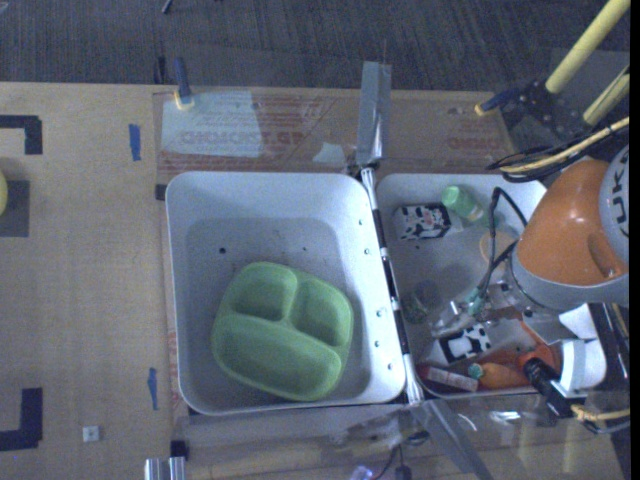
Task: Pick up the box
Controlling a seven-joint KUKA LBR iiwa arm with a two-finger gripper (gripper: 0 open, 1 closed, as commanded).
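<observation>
Reading "UK" in black on arm [600, 223].

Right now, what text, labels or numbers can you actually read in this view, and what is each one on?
"UK": letters on the grey arm at the right edge, cut off by the frame.
Reddish print on the clear sheet behind the left bin: too blurred to read.
Black-and-white cartons and in the right bin: no legible wording.

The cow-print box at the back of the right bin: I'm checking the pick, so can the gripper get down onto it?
Probably yes. The cow-print box lies uncovered near the right bin's back wall; only the green bottle lies close beside it.
</observation>
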